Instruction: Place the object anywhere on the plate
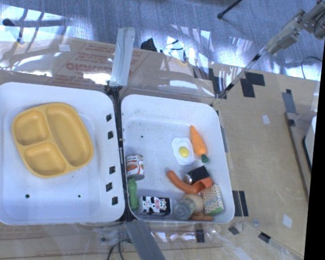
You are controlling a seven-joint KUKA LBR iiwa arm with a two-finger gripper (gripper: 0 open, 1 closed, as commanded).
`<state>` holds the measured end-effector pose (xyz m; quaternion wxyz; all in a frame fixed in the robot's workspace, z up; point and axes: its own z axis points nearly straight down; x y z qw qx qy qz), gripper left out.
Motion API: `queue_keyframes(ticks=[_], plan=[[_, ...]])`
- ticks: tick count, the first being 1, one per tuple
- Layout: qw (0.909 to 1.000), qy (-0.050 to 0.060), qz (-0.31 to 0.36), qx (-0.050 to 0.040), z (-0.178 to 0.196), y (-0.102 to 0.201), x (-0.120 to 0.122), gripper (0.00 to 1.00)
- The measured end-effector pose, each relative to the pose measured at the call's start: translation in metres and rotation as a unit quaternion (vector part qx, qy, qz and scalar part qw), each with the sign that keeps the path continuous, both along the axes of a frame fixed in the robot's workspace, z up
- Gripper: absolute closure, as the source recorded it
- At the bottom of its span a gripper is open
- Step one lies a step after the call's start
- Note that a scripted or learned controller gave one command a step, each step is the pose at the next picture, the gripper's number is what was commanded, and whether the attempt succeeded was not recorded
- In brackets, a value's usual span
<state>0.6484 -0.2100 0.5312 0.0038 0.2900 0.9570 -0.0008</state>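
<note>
The pincer [276, 45] is high up at the top right, over the bare tabletop [262, 165]. It is small and grey here, and I cannot tell if it is apart or together. I see nothing in it.

Down and to the left of it is the right bin [153, 111], where all the toys lie. No toy is on the plate yet, so I think the pick is still to come.

The carrot [197, 140] is the toy nearest the pincer. It lies flat, on a slant, with its orange tip up and to the left and its green end down and to the right. The egg [182, 151] is just beside it, on its left. Lower down are a sausage [180, 182], a black block [197, 173] and a waffle [213, 199], all crowded together. A can [134, 166] stands at the bin's left wall, and a milk box [155, 205] lies at the near wall.

The plate [52, 139] is yellow, with three dips. It sits in the left bin [7, 197], well apart from the pincer. So the pincer has to go down and left to a toy, then go more to the left, over the wall between the bins, to get to the plate.
</note>
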Motion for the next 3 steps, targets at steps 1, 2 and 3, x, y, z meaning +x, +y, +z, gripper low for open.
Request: queue_keyframes(ticks=[1, 2, 3], plan=[[1.0000, 0.001, 0.000, 0.0006, -0.001, 0.000, 0.000, 0.00], [0.9815, 0.001, -0.191, 0.0012, 0.012, -0.001, -0.007, 0.00], [0.9154, 0.001, -0.403, 0.0021, 0.000, -0.001, 0.008, 0.00]])
